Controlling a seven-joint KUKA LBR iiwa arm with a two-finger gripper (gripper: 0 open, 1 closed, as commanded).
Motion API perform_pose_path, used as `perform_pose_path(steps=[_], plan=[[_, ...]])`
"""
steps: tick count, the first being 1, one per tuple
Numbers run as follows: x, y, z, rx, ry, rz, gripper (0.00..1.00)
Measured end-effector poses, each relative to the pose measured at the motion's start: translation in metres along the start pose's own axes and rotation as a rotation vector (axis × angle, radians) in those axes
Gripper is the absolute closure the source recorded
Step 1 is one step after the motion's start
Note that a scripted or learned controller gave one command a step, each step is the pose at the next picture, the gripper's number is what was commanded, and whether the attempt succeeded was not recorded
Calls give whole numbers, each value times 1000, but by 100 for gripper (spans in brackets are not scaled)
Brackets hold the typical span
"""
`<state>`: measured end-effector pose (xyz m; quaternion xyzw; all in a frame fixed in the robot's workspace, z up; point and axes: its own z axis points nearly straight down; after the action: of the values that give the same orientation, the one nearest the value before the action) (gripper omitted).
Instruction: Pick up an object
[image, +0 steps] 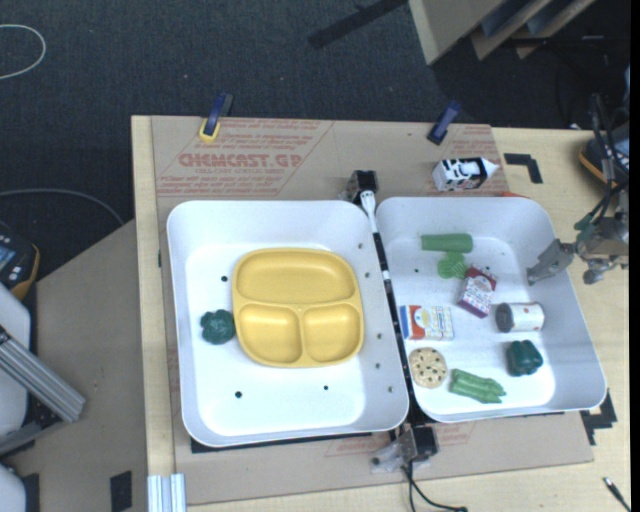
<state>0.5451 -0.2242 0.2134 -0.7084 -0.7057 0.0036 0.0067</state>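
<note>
nearest, the right bin (585, 345) holds a cookie (429, 367), green pods (477, 386), a dark green pepper (523, 357), a small can (520, 317) and packets. leftward, the left bin (195, 400) carries a yellow divided tray (297, 305) and broccoli (217, 326). farther right, the gripper (560, 258) hangs over the right bin's rim, fingers spread, pinching nothing.

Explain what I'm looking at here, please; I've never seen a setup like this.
One camera looks down at a slant on a bench with two shallow white bins. The left bin holds a yellow divided tray and a small green toy. The right bin holds small toy foods: a cookie, a carton, green vegetables and a can. At the right edge, the robot arm's gripper hangs over the right bin, with nothing visibly between its fingers.
</note>
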Motion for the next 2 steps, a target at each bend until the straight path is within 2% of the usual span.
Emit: perform_pose_path(steps=[1,2], plan=[[1,3,-8,-14,-4,-4,0],[3,4,34,-10,-3,-4,0]])
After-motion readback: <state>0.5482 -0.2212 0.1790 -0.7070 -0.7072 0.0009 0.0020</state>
